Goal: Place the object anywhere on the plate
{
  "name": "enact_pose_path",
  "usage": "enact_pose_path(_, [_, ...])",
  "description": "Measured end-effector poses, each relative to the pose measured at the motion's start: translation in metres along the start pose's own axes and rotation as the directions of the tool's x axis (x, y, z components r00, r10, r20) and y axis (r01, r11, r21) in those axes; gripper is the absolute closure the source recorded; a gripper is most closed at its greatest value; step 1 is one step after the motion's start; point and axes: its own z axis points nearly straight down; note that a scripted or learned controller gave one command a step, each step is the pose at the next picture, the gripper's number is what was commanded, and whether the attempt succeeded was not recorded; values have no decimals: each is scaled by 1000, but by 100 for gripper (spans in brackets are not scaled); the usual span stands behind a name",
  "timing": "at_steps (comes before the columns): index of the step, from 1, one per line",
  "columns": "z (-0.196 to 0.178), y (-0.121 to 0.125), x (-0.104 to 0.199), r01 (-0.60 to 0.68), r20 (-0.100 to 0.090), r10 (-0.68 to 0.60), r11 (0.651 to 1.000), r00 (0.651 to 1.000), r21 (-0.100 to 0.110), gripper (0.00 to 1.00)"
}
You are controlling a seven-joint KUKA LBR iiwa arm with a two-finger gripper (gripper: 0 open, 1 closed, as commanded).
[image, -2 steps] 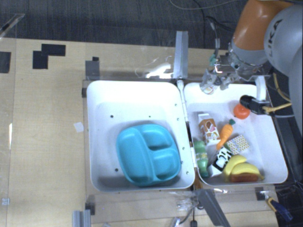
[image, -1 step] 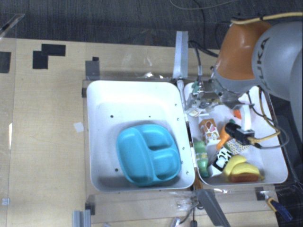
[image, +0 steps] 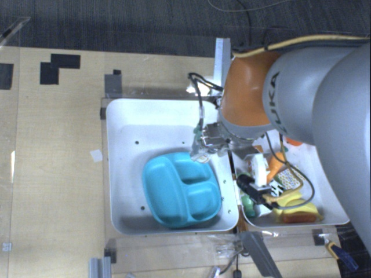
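A smooth blue plate (image: 181,190) with moulded compartments lies in the left white bin (image: 124,155). The claw (image: 202,151) hangs at its far rim; whether it grips anything I cannot tell. Toy food (image: 293,204) crowds the right bin (image: 330,178) on the pale wooden desk (image: 52,172).

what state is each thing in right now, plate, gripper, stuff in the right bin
blue divided plate: lying flat in the left bin, right way up, nothing seen in its compartments
gripper: over the plate's upper right rim; cannot tell if it holds anything
banana: lying in the right bin, among other small items
right bin items: piled together, partly hidden by the arm
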Motion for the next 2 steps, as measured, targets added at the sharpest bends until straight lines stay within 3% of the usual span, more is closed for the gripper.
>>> enact_pose_path(1, [-16, -38, 45, 205, -1, -205, 979, 979, -1, 100])
enact_pose_path(2, [-17, -38, 44, 204, 0, -204, 979, 979, -1, 0])
